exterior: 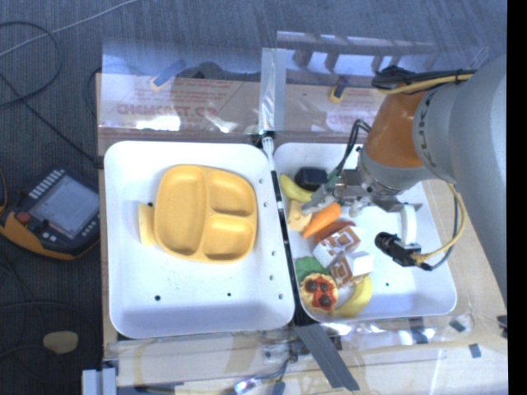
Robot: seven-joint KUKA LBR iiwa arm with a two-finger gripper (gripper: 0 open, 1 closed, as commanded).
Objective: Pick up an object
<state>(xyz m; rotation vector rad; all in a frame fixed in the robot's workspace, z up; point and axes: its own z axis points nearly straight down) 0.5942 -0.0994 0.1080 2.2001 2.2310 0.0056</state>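
Observation:
The right bin (428, 295) holds a cluster of toy food along its left side. In it are a yellow banana (293, 188), a black object (310, 176), an orange carrot (322, 219), a brown and white box (339, 240), a white cube (359, 263), a green piece (308, 266), a round pizza-like toy (319, 290) and a second banana (357, 296). My gripper (339, 192) hangs low over this cluster, just above and right of the carrot and beside the black object. The wrist hides its tips.
The left bin (132, 303) carries a yellow divided tray (206, 212). The grey arm with its orange band (395, 134) covers the right bin's upper right. A black plug with a yellow cable (395, 248) hangs over the bin's middle. A pendant (59, 211) lies on the floor at left.

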